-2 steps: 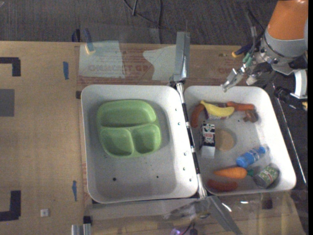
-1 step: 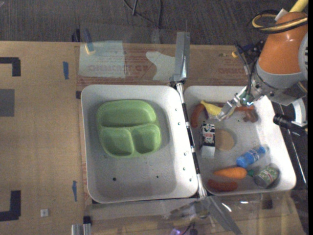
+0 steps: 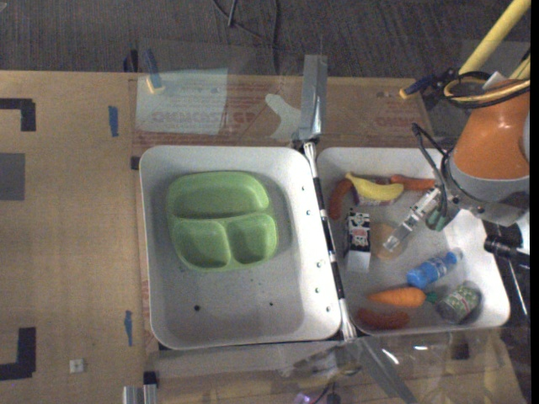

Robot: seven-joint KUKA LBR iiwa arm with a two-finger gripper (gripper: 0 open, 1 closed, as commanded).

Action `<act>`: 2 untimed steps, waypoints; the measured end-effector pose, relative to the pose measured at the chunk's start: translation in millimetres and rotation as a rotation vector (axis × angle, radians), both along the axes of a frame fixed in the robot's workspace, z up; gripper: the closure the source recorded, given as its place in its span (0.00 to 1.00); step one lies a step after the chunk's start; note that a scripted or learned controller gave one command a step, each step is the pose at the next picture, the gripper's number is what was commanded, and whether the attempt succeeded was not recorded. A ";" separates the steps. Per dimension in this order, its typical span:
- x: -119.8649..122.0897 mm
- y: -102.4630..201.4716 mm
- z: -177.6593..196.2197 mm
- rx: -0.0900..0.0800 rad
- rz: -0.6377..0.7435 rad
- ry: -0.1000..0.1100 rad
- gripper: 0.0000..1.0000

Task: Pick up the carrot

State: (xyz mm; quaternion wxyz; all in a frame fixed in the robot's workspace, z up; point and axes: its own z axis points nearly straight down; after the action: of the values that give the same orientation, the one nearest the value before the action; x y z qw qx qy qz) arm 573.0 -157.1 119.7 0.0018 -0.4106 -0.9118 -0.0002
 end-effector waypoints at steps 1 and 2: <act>-83.4 46.6 25.2 0.001 0.158 0.002 0.00; -88.4 8.9 -33.2 -0.003 0.408 -0.015 0.00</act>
State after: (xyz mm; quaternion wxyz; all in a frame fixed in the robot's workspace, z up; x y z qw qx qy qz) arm 484.6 -148.2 86.6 -0.0055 -0.2173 -0.9761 -0.0016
